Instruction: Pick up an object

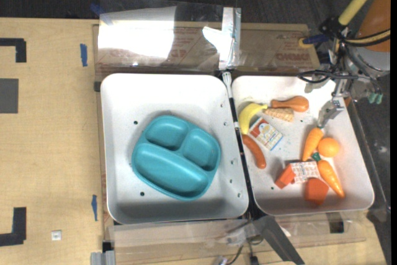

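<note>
The right bin (365, 161) holds several toy foods. A yellow banana (248, 115), a brown drumstick (291, 103) and a corn piece (280, 114) lie at its far left. A small carton (268, 134) and a red hot dog (255, 152) lie nearer the divider. Toward the right are an upright carrot (311, 143), an orange (329, 147), a second carrot (331, 177), a red-and-white packet (303, 170) and a tomato (316, 190). My gripper (328, 113) hangs over the bin's far right part, just above the upright carrot's tip, with nothing visibly held.
The left bin (109, 133) bears a teal divided plate (177, 155). A clear plastic sheet (167, 37) stands behind the bins. Cables and the arm's wrist (347, 65) crowd the right bin's far right corner. Cardboard bench (43, 133) lies to the left.
</note>
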Robot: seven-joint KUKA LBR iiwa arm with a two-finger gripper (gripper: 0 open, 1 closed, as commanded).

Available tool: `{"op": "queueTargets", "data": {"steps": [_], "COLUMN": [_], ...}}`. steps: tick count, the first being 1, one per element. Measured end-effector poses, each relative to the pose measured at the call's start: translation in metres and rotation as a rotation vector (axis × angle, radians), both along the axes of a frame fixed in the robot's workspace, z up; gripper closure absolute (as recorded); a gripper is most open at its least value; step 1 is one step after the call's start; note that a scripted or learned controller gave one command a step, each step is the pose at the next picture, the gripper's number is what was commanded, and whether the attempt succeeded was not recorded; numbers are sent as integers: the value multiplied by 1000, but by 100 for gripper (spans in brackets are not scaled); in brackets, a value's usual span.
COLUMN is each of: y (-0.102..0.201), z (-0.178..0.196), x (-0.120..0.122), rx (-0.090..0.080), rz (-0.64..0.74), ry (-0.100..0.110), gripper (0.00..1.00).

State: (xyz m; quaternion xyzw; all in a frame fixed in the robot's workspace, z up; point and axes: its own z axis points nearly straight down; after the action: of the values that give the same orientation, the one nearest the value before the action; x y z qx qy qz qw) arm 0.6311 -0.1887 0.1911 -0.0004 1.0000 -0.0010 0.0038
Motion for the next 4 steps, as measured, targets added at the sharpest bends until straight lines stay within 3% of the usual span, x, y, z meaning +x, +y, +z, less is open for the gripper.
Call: {"op": "queueTargets", "data": {"steps": [1,2,3,4], "y": [-27,-35,-33,32], "z": [-93,-103,-89,-57], "x": [-34,-84,-79,-69], "rx": [-1,-1,-2,3], "rz": [16,25,28,-38], "ry": [-4,-1,-18,-4], "gripper": [0,0,100,100]}}
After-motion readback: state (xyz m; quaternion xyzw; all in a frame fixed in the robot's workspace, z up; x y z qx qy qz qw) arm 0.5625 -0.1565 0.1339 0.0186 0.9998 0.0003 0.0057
